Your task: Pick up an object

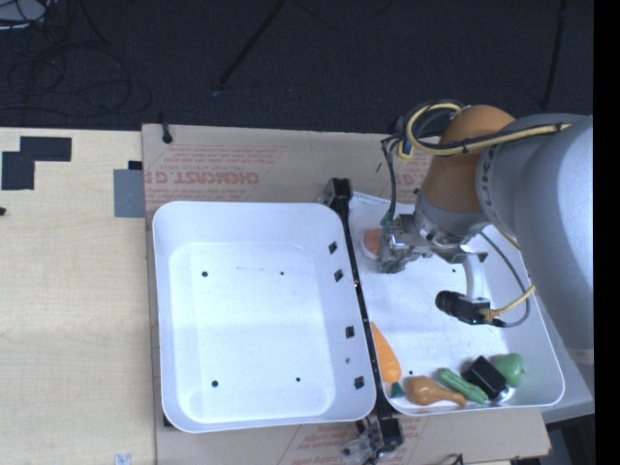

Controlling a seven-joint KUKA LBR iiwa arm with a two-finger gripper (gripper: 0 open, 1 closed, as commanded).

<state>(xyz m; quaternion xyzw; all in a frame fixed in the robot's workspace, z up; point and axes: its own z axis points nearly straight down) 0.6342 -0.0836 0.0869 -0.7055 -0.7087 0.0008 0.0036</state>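
Note:
My gripper (395, 252) hangs low over the far left corner of the right bin (542, 395), under the orange band of the wrist. A small pink-red round object (371, 242) lies just to its left, against the bin's wall; whether the gripper touches it is hidden. Along the near side of the same bin lie an orange carrot-shaped piece (386, 353), a tan-orange piece (426, 389), a long green piece (461, 386), a black block (485, 376) and a round green piece (507, 365).
The left bin (167, 260) stands beside the right one, with a black divider rail (351, 279) between them. Cables (484, 308) loop off the wrist over the right bin's middle. The grey arm covers the bin's far right.

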